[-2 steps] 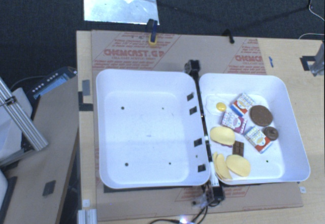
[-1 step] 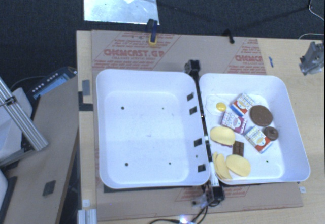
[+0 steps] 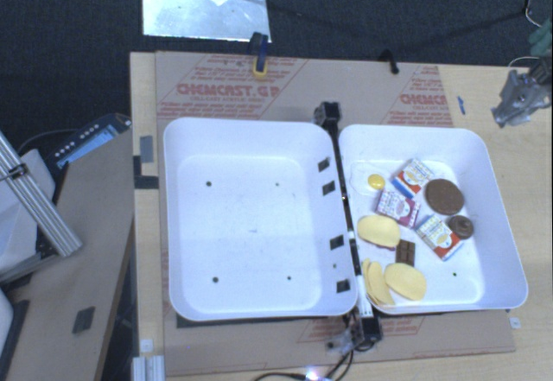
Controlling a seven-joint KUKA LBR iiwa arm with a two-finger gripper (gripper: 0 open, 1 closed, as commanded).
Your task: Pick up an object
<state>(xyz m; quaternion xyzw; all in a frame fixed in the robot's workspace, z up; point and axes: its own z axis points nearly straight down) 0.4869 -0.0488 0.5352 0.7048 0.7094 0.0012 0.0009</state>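
Even, bright overhead light. The white bins (image 3: 251, 133) glare slightly and cast soft shadows. Focus is mildly soft, with faint grain.

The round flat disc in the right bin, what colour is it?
Brown, seen in the camera view: the disc.

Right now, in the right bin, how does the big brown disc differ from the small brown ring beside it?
The big brown disc is clearly wider than the small brown ring. The disc looks solid and a lighter brown; the ring is darker, with what looks like a hole in its middle. The disc lies nearer the bin's far wall; the ring sits closer to the camera, against a small carton. Both are round, brown and lie flat in the right bin.
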